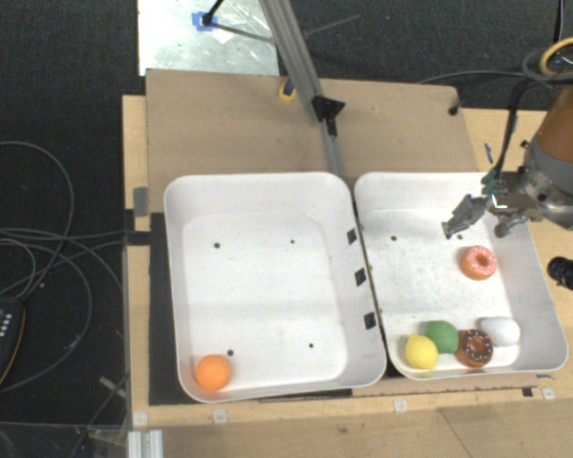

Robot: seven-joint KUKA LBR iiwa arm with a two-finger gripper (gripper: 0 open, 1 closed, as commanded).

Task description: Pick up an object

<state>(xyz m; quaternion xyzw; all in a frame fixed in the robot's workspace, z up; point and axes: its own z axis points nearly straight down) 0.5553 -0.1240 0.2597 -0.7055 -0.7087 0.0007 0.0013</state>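
We see the gripper (479,216) poised over the right bin (401,256), above a pink-frosted donut (477,262); whether it is spread or pressed together we cannot tell. 4 more items crowd that bin's near edge: a yellow ball (420,351), green ball (442,334), chocolate donut (475,348) and white egg (499,331). 1 orange ball (212,372) sits in the left bin's (258,198) near corner.

Gripper (470,216) above right bin (401,256), pink donut (477,262)

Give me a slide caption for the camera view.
Claw hovers over the right bin, above the pink donut; an orange ball sits in the left bin.
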